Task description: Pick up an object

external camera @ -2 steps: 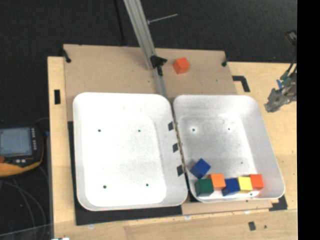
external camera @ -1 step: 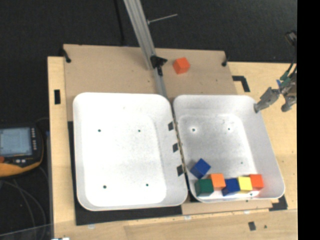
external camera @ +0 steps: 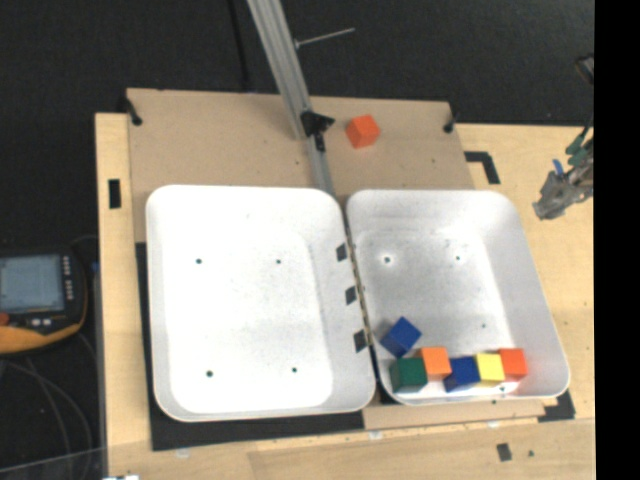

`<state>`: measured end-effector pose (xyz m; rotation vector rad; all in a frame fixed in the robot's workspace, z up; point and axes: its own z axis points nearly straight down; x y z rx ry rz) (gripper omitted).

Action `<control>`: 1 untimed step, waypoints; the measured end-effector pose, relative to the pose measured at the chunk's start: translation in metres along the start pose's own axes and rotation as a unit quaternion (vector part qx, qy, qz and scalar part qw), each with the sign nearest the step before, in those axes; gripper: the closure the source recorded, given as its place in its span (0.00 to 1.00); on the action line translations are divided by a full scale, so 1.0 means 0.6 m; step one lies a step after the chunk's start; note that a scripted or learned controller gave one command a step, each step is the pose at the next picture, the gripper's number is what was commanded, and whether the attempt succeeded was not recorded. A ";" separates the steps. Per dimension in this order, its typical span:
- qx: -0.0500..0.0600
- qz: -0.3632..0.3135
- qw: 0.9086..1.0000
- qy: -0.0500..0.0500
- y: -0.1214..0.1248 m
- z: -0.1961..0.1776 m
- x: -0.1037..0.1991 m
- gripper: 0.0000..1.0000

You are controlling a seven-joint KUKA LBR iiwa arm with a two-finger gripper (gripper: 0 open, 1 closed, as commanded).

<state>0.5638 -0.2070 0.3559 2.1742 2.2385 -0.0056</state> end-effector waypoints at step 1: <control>0.001 0.000 1.000 0.000 0.000 0.001 0.000 0.00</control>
